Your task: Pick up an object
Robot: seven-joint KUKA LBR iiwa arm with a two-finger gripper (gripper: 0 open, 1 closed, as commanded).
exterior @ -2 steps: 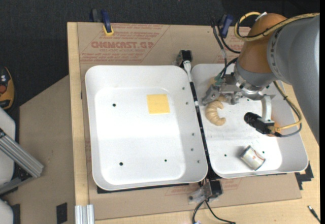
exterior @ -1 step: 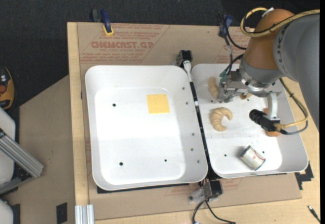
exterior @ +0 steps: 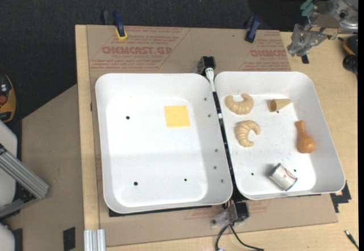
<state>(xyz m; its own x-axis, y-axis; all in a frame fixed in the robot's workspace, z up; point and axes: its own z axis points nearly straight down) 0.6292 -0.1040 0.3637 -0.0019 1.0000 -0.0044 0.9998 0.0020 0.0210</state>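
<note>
Nearest, in the right bin (exterior: 327,147), a small silver can (exterior: 282,176) lies on its side; beyond it sit an orange pear-like piece (exterior: 304,137), two croissants (exterior: 247,132) (exterior: 240,103) and a cone-shaped piece (exterior: 278,105). A yellow square (exterior: 177,116) rests in the left bin (exterior: 114,147). Nothing has been lifted yet, so the whole pick appears to remain. The gripper (exterior: 301,39) hangs past the right bin's far right corner, well apart from every object, carrying nothing; its state I cannot tell.

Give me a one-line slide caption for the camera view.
Gripper waits beyond the right bin holding two croissants, cone, pear and can; cheese slice in left bin.
</note>
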